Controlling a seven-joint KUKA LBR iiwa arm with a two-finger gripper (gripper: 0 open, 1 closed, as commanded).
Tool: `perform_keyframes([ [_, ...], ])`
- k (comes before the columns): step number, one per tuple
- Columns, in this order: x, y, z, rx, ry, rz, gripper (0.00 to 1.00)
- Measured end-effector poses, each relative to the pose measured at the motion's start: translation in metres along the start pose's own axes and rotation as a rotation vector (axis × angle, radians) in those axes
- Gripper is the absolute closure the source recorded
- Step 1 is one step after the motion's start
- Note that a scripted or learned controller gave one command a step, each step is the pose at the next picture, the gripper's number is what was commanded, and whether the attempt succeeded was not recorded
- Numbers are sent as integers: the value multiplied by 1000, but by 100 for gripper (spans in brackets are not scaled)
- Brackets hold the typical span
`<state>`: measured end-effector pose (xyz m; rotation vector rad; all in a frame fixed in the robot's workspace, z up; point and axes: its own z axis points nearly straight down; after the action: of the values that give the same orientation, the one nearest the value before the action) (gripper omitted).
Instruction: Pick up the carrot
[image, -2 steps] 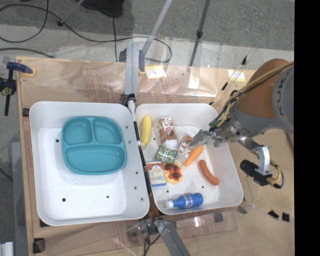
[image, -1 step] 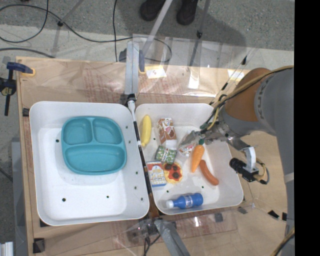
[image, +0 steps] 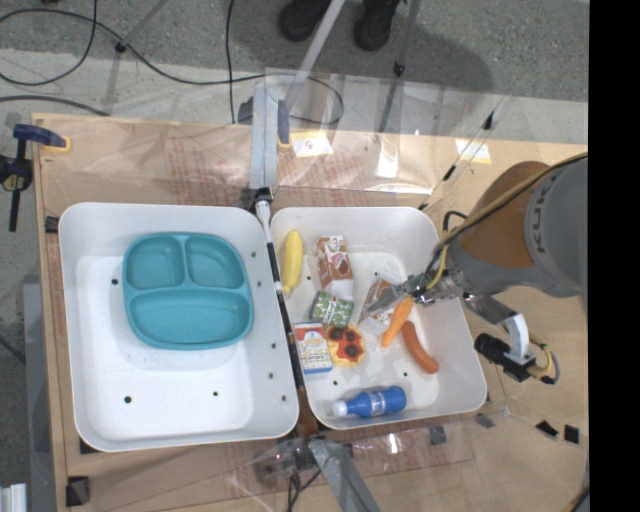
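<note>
From above, the carrot (image: 397, 322) lies in the right bin (image: 455, 385), slanted, just right of the orange flower toy (image: 349, 344) and just left of the sausage (image: 420, 348). The pincer (image: 418, 294) sits at the carrot's upper end, tips touching or nearly so; whether it is clenched or released I cannot tell. This looks like the approach-to-grasp step: next it should settle over the carrot, close, then lift clear of the sausage. The arm (image: 520, 240) reaches in from the carrot's right, wrist angled down and left.
</note>
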<state>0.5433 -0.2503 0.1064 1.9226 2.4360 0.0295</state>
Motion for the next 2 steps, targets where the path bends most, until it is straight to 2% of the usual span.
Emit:
perform_keyframes([
  [1, -4, 15, 2, 14, 1, 421, 0],
  [2, 4, 11, 1, 2, -9, 91, 0],
])
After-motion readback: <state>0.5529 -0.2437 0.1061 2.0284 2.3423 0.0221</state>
